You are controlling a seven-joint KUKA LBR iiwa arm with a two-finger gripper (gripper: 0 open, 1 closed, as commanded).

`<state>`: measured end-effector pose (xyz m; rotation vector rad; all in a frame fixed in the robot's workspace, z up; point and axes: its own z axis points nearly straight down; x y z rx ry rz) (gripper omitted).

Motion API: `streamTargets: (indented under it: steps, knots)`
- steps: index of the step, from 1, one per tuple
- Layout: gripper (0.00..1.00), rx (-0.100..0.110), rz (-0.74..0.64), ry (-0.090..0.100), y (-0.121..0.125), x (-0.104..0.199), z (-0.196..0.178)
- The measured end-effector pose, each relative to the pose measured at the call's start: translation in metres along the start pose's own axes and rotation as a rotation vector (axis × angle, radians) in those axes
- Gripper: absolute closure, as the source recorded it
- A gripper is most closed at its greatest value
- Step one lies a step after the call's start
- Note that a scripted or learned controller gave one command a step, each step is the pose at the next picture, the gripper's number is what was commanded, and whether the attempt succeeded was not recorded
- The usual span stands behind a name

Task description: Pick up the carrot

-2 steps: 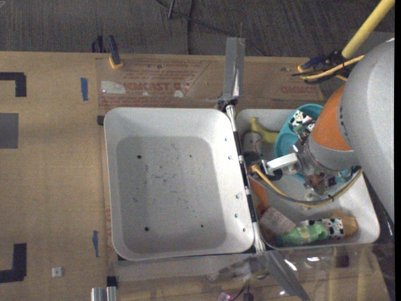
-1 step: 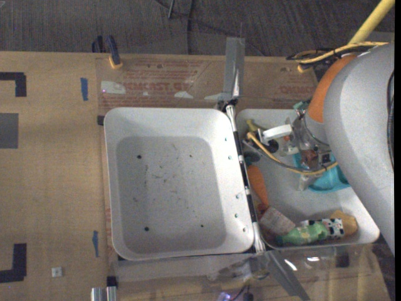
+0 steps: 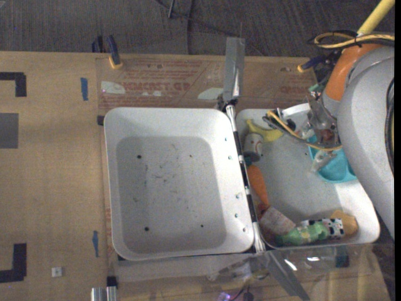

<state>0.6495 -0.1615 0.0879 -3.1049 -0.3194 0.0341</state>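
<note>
- The carrot point(image 3: 257, 185) lies along the left wall of the right bin point(image 3: 294, 193), beside the seam with the left bin point(image 3: 172, 179).
- The gripper point(image 3: 325, 144) hangs over the right bin's far right side, well apart from the carrot, above a teal object point(image 3: 335, 168).
- Its jaws are blurred; I cannot tell how they stand.
- A green toy point(image 3: 304, 232) lies near the bin's front wall.
- Both bins sit on the counter point(image 3: 50, 168).
</note>
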Motion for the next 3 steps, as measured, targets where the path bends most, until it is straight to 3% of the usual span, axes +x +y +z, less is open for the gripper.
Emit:
streamTargets:
  steps: [1, 2, 3]
  knots:
    - [0.00, -0.021, -0.069, 0.018, -0.031, -0.003, 0.001]
    - [1.00, -0.019, -0.074, 0.013, -0.034, -0.003, -0.010]
    - [1.00, -0.021, -0.110, 0.024, 0.013, 0.011, -0.001]
